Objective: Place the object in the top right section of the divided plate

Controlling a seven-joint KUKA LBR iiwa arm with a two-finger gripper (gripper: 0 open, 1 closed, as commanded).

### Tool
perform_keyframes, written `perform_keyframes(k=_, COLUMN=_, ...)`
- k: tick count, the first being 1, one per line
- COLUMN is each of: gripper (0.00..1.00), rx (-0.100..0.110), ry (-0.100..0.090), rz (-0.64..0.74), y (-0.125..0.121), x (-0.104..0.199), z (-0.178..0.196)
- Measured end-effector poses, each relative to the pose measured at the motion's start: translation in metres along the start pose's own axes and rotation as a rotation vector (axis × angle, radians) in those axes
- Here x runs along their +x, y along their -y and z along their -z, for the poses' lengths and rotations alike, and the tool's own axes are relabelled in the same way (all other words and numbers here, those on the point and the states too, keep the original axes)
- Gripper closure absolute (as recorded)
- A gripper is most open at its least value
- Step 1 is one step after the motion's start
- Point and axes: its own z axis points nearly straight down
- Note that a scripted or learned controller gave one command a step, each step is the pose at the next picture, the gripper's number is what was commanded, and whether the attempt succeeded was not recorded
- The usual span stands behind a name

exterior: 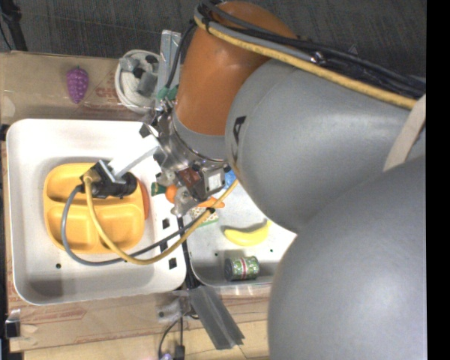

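Observation:
The yellow divided plate lies in the left white bin, toward its left side. My gripper hangs over the wall between the two bins, just right of the plate. A small orange thing with a bit of green shows at the gripper's left edge, by the plate's right rim. Whether it sits between the fingers is hidden. In the right bin lie a yellow banana and a green can, below the gripper.
The grey arm with its orange band covers most of the right bin. A purple bunch of grapes and a clear round container rest on the bench behind the left bin.

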Motion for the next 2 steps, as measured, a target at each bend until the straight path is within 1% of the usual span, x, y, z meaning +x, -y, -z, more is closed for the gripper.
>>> perform_keyframes(k=1, gripper=1.00, rx=0.000, ry=0.002, rz=-0.057, y=0.050, x=0.037, z=-0.058)
perform_keyframes(k=2, gripper=1.00, rx=0.005, ry=0.008, rz=0.058, y=0.020, x=-0.001, z=-0.107)
